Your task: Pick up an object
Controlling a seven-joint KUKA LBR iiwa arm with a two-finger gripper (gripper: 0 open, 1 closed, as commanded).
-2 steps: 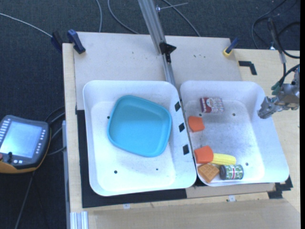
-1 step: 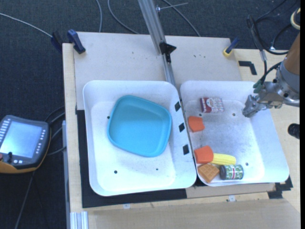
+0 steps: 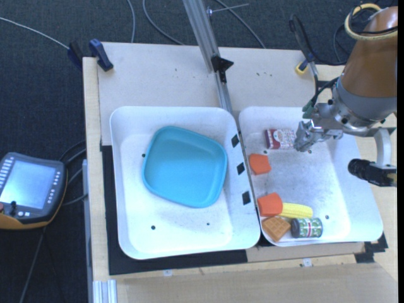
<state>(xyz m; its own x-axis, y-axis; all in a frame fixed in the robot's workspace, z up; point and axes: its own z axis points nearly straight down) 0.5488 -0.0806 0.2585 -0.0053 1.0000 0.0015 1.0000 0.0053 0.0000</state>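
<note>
Carton (image 3: 278, 138) lies at the right bin's (image 3: 353, 223) 11 o'clock, on your pale tabletop (image 3: 158, 77) above dark carpet. Gripper (image 3: 305, 145) hangs just beside it; whether it's parted you cannot tell.

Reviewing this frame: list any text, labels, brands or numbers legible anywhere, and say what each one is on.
No text can be read here.
Red and white packet in the right bin, beside the tool: printed pattern, too blurred to read.
Small can at that bin's near edge: dark label with light marks, too small to read.
Handheld pendant on the floor at left: lit screen, washed out, nothing legible.
</note>
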